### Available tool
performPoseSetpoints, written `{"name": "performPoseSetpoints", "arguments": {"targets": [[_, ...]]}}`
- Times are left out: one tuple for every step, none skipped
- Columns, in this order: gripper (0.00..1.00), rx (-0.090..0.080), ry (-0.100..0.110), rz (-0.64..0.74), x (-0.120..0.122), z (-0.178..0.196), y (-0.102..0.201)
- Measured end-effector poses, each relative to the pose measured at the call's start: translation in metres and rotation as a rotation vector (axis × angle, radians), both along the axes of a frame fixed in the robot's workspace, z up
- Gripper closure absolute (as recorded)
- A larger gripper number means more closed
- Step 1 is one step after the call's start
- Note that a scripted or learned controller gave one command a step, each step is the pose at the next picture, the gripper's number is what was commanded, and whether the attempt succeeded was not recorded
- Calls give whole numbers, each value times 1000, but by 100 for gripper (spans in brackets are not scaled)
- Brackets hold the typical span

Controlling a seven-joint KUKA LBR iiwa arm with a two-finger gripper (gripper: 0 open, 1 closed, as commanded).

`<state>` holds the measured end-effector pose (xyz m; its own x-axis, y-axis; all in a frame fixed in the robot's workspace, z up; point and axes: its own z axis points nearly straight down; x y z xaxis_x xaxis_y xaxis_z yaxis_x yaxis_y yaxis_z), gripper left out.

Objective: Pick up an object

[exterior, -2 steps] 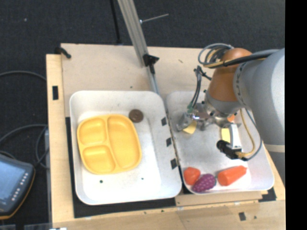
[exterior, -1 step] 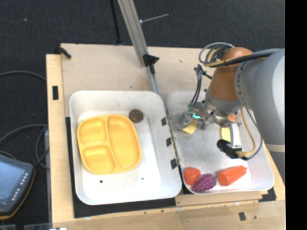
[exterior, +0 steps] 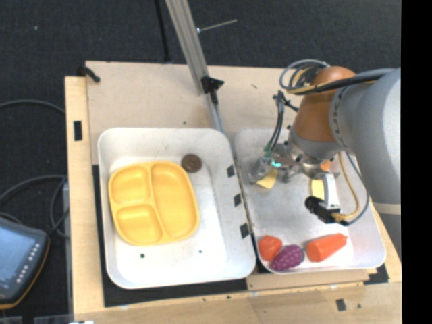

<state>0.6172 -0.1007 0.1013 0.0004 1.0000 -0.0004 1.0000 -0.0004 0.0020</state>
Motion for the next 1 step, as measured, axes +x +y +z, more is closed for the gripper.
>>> {"name": "performPoseSetpoints", "arguments": {"targets": [[0, 1, 0, 0, 0, 0, 0]]}}
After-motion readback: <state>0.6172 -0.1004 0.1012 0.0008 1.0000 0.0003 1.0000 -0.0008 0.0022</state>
